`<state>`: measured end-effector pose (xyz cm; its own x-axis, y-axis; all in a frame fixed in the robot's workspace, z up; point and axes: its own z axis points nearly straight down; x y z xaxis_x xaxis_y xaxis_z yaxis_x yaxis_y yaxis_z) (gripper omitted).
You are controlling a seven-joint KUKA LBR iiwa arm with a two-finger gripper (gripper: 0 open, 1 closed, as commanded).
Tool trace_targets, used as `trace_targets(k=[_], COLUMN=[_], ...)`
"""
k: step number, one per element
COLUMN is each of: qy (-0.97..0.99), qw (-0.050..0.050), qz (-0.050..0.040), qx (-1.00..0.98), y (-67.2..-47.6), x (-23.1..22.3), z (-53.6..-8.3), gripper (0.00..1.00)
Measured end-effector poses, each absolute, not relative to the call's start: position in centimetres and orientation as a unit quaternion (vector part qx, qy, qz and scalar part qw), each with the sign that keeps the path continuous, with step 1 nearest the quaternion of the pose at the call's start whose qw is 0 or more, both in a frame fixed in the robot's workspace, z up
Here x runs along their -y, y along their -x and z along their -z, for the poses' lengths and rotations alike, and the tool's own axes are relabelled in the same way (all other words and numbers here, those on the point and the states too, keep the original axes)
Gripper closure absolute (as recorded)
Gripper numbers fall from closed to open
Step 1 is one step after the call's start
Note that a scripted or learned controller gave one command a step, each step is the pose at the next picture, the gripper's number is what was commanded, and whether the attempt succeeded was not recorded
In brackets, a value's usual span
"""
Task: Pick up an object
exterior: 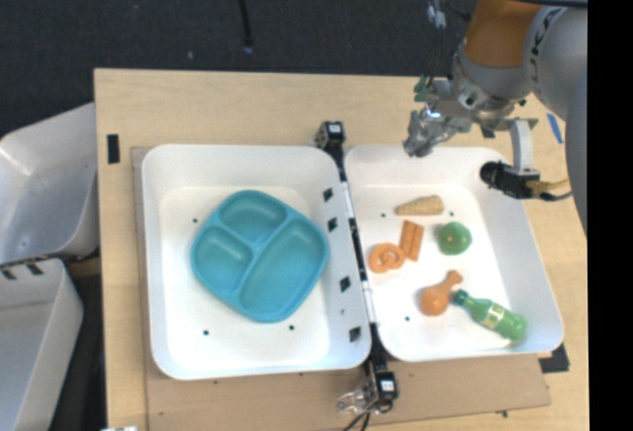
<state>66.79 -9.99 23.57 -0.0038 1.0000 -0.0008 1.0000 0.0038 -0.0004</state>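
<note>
The arm is reaching in over the far edge of the right bin (514,221), its hand (427,134) hanging above the bin's back rim with nothing visibly between its fingers; how far it is open cannot be told from here.

Small toy foods are lying in that bin: a tan wedge (420,207), an orange ring (386,258) touching an orange block (411,240), a green round piece (454,238), a drumstick (439,296) and a green bottle (492,314).

They are probably light, stiff plastic, likely smooth and a bit slippery. The block is offering flat sides for a pinch; the bottle would suit a grasp across its body.

In the left bin (158,221) a blue tray (259,255) is lying flat.
</note>
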Motion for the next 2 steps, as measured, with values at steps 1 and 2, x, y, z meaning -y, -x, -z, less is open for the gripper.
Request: trace_targets(k=[1, 2], qy=[-0.705, -0.705], qw=[-0.001, -0.001], qz=[-0.0008, -0.0004], qx=[-0.709, -0.709], y=[-64.6, -62.7], x=[4.6, -0.8], z=[-24.6, -25.5], gripper=[1.00, 1.00])
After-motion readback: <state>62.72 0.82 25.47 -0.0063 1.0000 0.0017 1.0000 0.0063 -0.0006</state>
